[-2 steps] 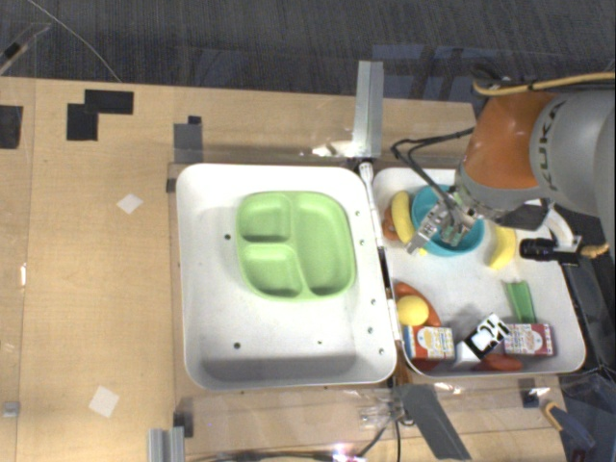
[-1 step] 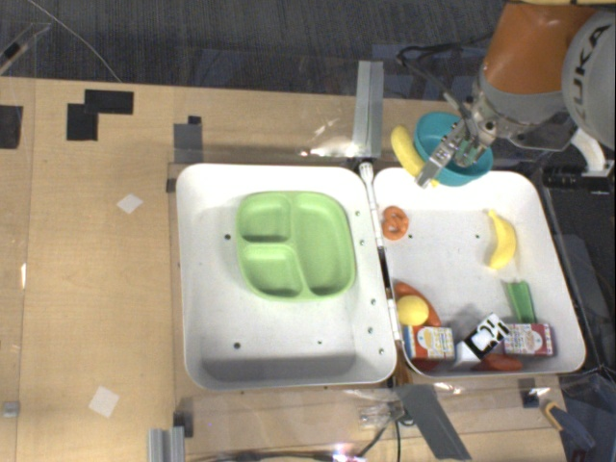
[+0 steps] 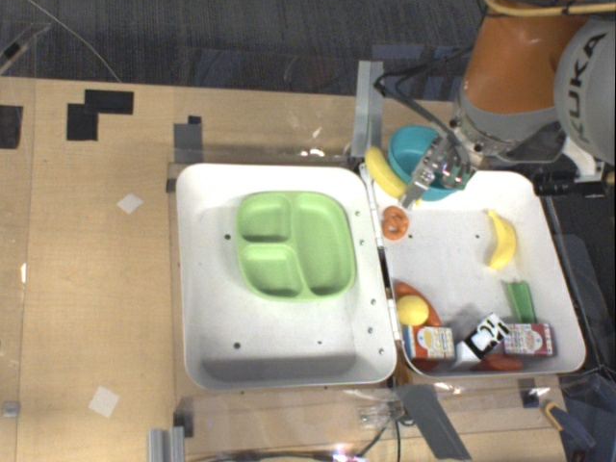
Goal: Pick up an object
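Note:
My gripper (image 3: 424, 181) hangs over the far left corner of the right bin (image 3: 549, 229), right in front of a teal bowl (image 3: 411, 148) and partly covering it. A yellow banana (image 3: 383, 173) lies just left of the gripper, on the bin's corner rim. An orange ring-shaped toy (image 3: 395, 221) sits a little below the gripper tip. A second banana (image 3: 500, 239) lies further right on the bin floor. I see nothing held in the gripper.
Along the right bin's near edge lie a yellow lemon (image 3: 412, 310) on a red piece, two small cartons (image 3: 434, 343) (image 3: 529, 339), a black-and-white item (image 3: 488, 333) and a green stick (image 3: 521, 301). The left bin (image 3: 207, 287) holds a green divided plate (image 3: 294, 243).

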Motion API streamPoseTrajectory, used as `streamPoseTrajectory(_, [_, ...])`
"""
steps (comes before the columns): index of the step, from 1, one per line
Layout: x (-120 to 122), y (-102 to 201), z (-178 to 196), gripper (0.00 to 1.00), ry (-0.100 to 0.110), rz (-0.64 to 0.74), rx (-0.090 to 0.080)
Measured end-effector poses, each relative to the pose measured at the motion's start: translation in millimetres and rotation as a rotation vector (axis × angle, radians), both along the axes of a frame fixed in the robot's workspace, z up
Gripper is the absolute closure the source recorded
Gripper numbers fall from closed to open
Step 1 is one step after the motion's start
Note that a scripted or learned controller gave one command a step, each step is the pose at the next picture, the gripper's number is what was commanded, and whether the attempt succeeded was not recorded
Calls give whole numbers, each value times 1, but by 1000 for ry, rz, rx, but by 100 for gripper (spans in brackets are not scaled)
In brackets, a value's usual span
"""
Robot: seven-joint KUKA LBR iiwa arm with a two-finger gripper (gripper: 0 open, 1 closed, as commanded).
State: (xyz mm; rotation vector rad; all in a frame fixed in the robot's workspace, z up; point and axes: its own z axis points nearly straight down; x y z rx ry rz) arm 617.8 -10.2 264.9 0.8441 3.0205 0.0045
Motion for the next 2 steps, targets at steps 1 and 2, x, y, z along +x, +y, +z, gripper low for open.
streamPoseTrajectory(1, [1, 0, 11, 100, -5, 5, -1])
streamPoseTrajectory(2, [3, 1, 22, 100, -12, 9, -1])
